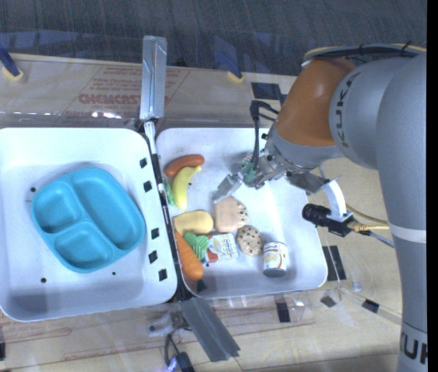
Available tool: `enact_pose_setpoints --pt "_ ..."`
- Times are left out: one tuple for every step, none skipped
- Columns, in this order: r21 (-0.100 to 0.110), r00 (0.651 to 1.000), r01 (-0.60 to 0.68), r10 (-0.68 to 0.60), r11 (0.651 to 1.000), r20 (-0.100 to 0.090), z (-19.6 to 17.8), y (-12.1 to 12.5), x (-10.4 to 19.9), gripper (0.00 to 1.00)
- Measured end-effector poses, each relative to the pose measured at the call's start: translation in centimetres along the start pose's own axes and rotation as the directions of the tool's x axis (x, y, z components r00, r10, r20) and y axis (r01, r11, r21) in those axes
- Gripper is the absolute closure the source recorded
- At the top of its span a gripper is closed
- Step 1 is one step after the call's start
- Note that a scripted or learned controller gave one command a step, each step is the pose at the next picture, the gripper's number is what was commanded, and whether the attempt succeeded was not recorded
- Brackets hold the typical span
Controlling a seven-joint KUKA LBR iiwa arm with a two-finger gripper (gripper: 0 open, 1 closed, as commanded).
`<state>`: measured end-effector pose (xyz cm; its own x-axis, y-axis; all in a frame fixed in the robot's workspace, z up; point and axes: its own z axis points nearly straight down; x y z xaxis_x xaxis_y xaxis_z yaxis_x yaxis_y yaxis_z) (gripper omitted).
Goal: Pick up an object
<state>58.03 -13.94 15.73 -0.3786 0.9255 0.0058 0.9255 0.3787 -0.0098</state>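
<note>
The right bin (296, 281) holds several toy foods. A red sausage (184, 163) and a yellow banana (181, 184) lie by its left wall. Below them are a yellow potato-like piece (193, 222), a tan bread piece (230, 213), a cookie (249, 240), a small can (275, 258), a carrot (190, 260), a green item (198, 243) and a white packet (223, 246). My gripper (243, 175) hangs low over the bin's middle, just above and right of the tan bread piece. Nothing shows as held.
The left bin (9, 285) holds a blue divided plate (87, 217). A metal divider bar (153, 76) rises between the bins at the back. The arm's grey body and orange band (312, 103) cover the right bin's far right side.
</note>
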Motion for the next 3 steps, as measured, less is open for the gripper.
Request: enact_pose_setpoints --pt "-0.012 0.999 0.052 -0.052 0.999 0.009 6.4 -3.0 -0.2 0.0" --pt "-0.011 0.999 0.053 -0.053 0.999 0.008 6.5 -3.1 -0.1 0.0" --pt "-0.01 0.802 -0.597 0.597 0.802 -0.001 6.5 1.9 -4.2 0.0"
